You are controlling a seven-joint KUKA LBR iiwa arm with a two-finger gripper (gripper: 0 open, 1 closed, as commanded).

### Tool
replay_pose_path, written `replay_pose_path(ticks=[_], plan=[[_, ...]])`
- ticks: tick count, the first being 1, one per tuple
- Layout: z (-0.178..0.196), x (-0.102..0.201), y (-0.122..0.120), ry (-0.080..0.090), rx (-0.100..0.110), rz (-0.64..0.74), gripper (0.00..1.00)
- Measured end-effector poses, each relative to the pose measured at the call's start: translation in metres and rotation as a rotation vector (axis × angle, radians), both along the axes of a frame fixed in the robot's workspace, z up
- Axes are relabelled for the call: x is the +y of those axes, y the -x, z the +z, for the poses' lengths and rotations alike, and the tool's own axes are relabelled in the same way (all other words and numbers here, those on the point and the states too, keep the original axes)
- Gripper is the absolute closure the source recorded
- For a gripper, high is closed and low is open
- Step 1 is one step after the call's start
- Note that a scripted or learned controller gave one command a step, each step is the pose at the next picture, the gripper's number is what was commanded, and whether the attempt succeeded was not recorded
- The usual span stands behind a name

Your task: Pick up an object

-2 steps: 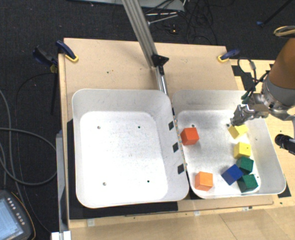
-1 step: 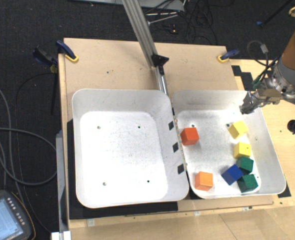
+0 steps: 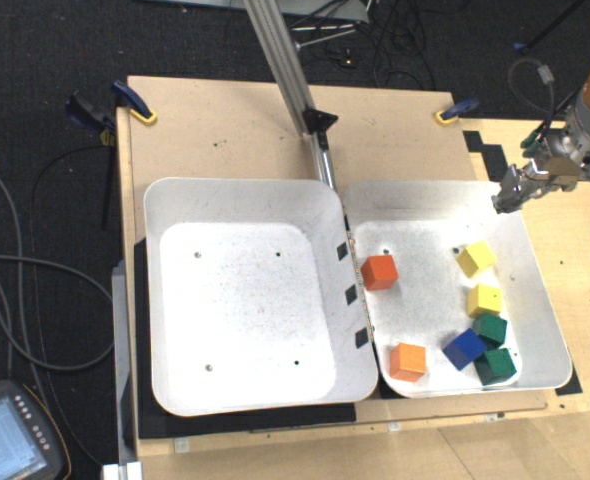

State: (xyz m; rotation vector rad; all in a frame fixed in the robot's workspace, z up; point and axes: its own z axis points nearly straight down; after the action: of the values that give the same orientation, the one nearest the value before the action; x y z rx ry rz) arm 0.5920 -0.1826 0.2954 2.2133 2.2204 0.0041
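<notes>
The right bin (image 3: pixel 425 203) holds several small blocks. A red-orange block (image 3: pixel 379 271) lies near its left wall and an orange one (image 3: pixel 407 361) near the front. Two yellow blocks (image 3: pixel 476 258) (image 3: pixel 485 297) sit on the right side, one behind the other. In front of them are a blue block (image 3: pixel 464 348) and two green ones (image 3: pixel 491 328) (image 3: pixel 496 366), packed close together. My gripper (image 3: pixel 507 194) hangs over the bin's far right corner, above and behind the yellow blocks, with nothing visible in it.
The left bin (image 3: pixel 240 288) lies beside the right one. A slanted metal pole (image 3: pixel 280 48) runs from the top down to the bins' shared far edge. Clamps (image 3: pixel 135 103) (image 3: pixel 455 111) grip the board's far corners. Cables trail on the floor to the left.
</notes>
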Motion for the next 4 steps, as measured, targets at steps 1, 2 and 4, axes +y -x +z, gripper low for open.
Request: replay_pose_path(ticks=[1, 2, 4], plan=[[-0.021, 0.051, -0.012, -0.004, 0.008, 0.004, 1.0], [-0.034, 0.108, -0.035, -0.004, 0.005, 0.005, 1.0], [-0.046, 0.215, -0.063, -0.004, 0.003, 0.005, 1.0]])
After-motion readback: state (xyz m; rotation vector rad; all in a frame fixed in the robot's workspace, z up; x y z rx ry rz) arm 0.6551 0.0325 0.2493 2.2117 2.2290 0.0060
